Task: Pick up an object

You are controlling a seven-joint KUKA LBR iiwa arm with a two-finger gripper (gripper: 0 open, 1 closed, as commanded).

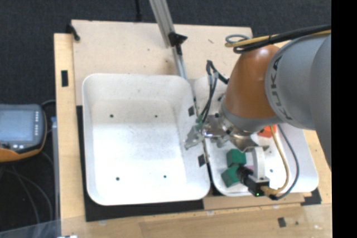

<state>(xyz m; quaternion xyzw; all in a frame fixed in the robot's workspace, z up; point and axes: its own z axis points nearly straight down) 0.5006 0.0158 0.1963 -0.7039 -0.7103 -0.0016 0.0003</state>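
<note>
The grey arm with its orange band (251, 83) leans over the right bin (304, 175) and covers most of it. My gripper (218, 139) hangs under the wrist at the right bin's left side, close to the wall shared with the left bin, and is largely hidden by the arm. Two green pieces (233, 167) lie in the right bin just below the wrist. A white and pink object (260, 161) lies beside them. A small orange object (270, 131) peeks out at the arm's right edge. I see nothing held.
The left bin (139, 139) is a wide white tray with a few dark specks. A slanted metal rail (159, 5) rises from the bench behind the bins. Cables loop along the right bin's front rim (279, 189). A grey device (21, 128) sits off the bench, left.
</note>
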